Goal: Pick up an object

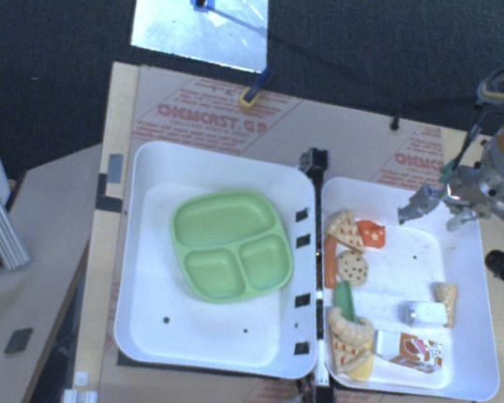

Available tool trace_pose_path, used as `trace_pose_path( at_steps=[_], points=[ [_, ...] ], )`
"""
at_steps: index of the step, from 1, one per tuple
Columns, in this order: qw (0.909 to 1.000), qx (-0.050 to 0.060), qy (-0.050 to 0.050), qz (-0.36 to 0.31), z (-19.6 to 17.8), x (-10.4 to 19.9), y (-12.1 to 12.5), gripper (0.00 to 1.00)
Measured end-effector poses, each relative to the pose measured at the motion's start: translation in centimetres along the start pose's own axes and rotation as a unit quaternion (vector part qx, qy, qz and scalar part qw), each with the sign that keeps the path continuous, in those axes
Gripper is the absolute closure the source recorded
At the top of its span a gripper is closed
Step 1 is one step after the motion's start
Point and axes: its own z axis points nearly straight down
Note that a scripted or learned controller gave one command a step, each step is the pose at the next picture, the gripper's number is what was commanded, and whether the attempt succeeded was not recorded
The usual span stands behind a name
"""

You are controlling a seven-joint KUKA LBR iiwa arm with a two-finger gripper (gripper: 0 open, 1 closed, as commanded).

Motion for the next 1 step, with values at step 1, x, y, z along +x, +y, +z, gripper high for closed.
trace_pose_path(
  at_steps=[1],
  points=[
    [1.0, -0.006, -0.001, -0.001, -0.76, 0.03, 0.24, 0.0]
  ],
)
